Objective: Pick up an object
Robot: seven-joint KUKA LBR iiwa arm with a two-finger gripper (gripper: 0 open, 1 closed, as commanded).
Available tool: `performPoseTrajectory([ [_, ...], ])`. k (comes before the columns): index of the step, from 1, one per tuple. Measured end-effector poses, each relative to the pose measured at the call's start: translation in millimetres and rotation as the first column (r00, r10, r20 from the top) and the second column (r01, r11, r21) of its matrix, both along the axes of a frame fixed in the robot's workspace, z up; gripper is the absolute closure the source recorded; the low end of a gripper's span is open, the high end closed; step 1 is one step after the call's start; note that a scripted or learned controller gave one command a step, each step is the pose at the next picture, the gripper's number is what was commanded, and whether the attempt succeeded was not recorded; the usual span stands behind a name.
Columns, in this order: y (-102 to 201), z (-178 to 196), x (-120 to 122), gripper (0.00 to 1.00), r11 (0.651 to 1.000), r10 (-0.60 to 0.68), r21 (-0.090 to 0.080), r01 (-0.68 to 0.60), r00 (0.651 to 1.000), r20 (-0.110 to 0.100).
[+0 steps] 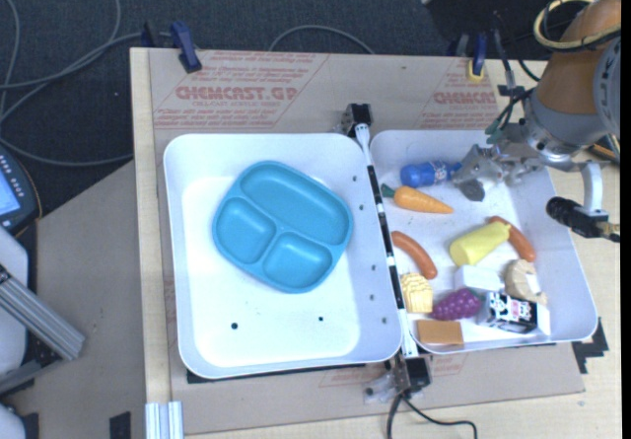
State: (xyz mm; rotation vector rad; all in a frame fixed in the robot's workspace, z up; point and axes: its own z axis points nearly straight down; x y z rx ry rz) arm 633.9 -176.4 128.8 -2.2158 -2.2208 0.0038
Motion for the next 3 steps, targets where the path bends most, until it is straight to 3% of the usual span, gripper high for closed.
performPoseTrajectory([
  [1, 11, -28, 18, 0.00, 1.000, -0.004, -0.006, 0.004, 1.000, -0.003],
  [2, 11, -21, 19, 1.00, 1.000, -0.003, -0.010, 0.003, 1.000, 0.001],
  [3, 50, -42, 31, 1.00, 1.000, -0.001, -0.006, 0.001, 1.000, -0.007],
])
